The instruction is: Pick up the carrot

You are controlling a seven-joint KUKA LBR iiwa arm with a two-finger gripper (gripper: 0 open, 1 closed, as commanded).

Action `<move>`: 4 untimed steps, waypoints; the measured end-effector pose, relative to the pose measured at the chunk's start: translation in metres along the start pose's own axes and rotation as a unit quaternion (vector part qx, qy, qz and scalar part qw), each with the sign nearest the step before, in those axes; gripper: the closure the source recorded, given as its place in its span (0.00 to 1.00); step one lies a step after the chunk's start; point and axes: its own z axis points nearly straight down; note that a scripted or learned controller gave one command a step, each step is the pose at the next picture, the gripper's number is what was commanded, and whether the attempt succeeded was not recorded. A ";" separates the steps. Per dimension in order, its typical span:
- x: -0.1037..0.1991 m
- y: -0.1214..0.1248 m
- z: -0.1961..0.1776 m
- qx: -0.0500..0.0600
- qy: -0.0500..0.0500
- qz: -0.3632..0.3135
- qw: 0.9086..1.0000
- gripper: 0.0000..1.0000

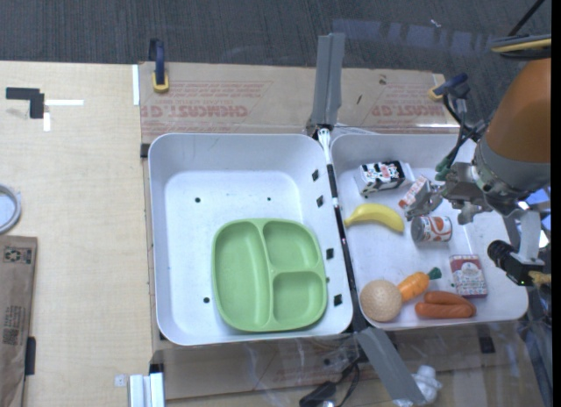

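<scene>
The carrot [414, 286] is a short orange piece with a green top, lying near the front of the right bin [500, 309]. It rests between a round beige ball [380, 300] and a long red-orange sausage-like piece [445, 310]. My gripper [456, 196] hangs over the right side of that bin, above a silver can [431, 228] and well behind the carrot. It is some way from the carrot and nothing of the carrot is in it.
The right bin also holds a banana [377, 216], a black-and-white carton [384, 174], a red-and-white packet [415, 195] and a small red box [468, 275]. In the left bin [175, 221] lies a green divided plate [268, 274].
</scene>
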 end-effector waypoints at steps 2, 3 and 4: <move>0.009 -0.052 0.113 -0.001 0.000 -0.170 0.985 0.00; -0.027 -0.047 0.112 -0.003 -0.001 -0.327 0.945 0.00; -0.015 -0.048 0.112 -0.003 -0.001 -0.449 0.893 0.00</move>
